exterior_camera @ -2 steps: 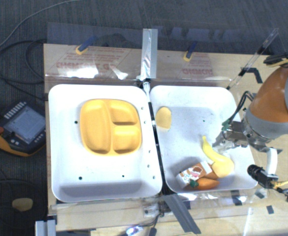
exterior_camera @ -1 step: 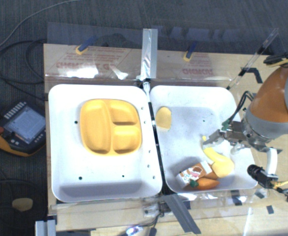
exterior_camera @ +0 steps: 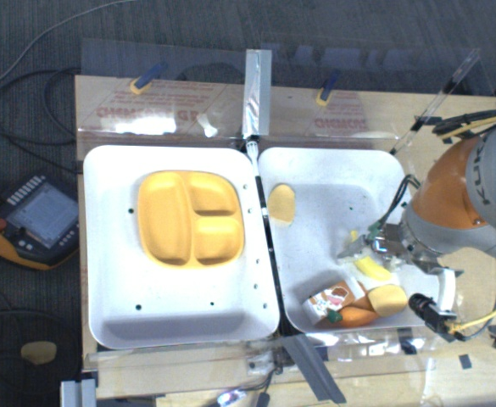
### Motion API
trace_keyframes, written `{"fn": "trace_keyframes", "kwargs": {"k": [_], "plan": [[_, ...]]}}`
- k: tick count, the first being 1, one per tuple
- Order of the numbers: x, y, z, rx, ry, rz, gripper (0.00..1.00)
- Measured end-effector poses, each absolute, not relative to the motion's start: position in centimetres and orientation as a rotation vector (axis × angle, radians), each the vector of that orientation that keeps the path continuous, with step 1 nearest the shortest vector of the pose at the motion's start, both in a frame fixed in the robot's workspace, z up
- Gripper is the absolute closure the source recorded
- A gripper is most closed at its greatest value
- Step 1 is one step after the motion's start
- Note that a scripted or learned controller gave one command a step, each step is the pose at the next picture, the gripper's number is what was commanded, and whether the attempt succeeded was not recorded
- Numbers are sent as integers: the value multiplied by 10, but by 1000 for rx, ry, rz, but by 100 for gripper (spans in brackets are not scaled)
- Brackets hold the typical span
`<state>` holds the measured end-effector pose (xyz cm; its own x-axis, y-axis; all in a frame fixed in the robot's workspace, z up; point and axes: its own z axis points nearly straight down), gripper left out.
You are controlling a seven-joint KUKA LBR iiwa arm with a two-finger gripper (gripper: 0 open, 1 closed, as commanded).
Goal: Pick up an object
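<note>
The bench carries two shallow white bins set side by side, with a narrow divider between them.

Left bin (exterior_camera: 112, 312): a yellow compartment tray (exterior_camera: 190, 217) lies flat near the bin's centre, slightly toward the far edge. The tray has one long section on its left and two smaller sections on its right.

Right bin (exterior_camera: 315, 227): a pale yellow round piece (exterior_camera: 281, 203) lies against the bin's left wall, near the far left corner and well apart from the other objects. A cluster of objects occupies the near right corner. It comprises a pale yellow wedge-shaped item (exterior_camera: 372, 268), a tan block (exterior_camera: 387, 298) just beside it toward the near edge, an orange carrot-like item (exterior_camera: 354, 316) with a green tip, and a small red-and-white printed packet (exterior_camera: 328, 300) at the left of the cluster. The carrot-like item and the tan block touch or nearly touch; the exact contact cannot be resolved.

The arm (exterior_camera: 455, 197) enters over the right edge of the right bin, its orange band above the wrist. The gripper (exterior_camera: 368, 242) sits low over the right part of that bin, directly beside the far edge of the pale yellow wedge-shaped item. Whether the tool is spread or pressed together cannot be told, and no object is visibly held.

A handheld control pendant (exterior_camera: 31, 223) lies on the floor left of the bench.
</note>
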<state>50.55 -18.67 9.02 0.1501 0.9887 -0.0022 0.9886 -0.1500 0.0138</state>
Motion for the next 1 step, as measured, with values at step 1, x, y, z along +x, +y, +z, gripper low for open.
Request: {"fn": "trace_keyframes", "kwargs": {"k": [1], "plan": [[570, -181, 90, 2280, 2141, 8, 0]]}}
